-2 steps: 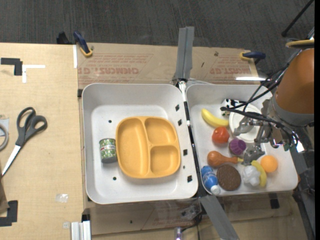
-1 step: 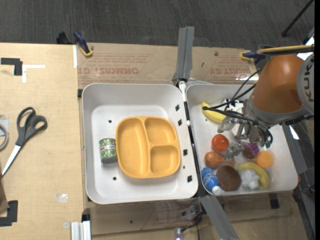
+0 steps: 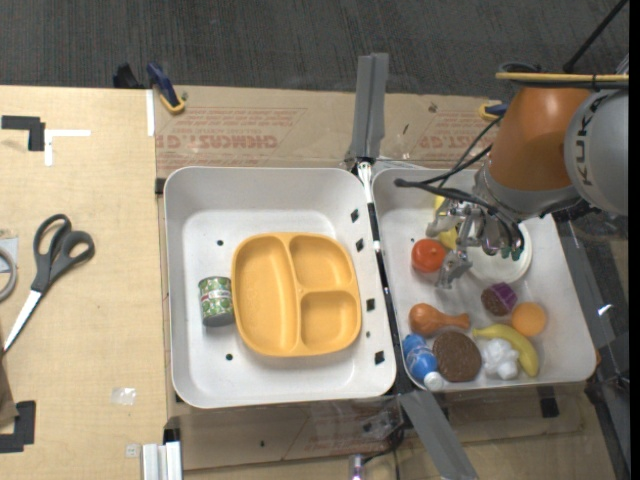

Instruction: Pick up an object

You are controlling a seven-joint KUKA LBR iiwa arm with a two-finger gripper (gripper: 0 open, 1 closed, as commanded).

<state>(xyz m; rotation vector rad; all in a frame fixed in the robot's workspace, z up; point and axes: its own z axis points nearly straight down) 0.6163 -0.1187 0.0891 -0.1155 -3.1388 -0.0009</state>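
Observation:
My gripper (image 3: 472, 258) hangs over the upper middle of the right bin (image 3: 570, 368), open, with nothing between its fingers. Just left of it lies a red tomato (image 3: 428, 255). A purple toy (image 3: 499, 297) and an orange ball (image 3: 528, 319) lie below and to its right. A small white dish (image 3: 508, 260) sits partly under the gripper, and a yellow toy (image 3: 442, 224) peeks out at its upper left. Toward the bin's front lie a brown drumstick (image 3: 436, 318), a round brown patty (image 3: 457, 355), a blue bottle (image 3: 419, 358) and a banana (image 3: 514, 345).
The left bin (image 3: 190, 368) holds a yellow divided plate (image 3: 297, 294) and a small green can (image 3: 215, 299) at the plate's left. Scissors (image 3: 50, 258) lie on the wooden bench far left. The grey arm with its orange band (image 3: 540, 138) comes in from the upper right.

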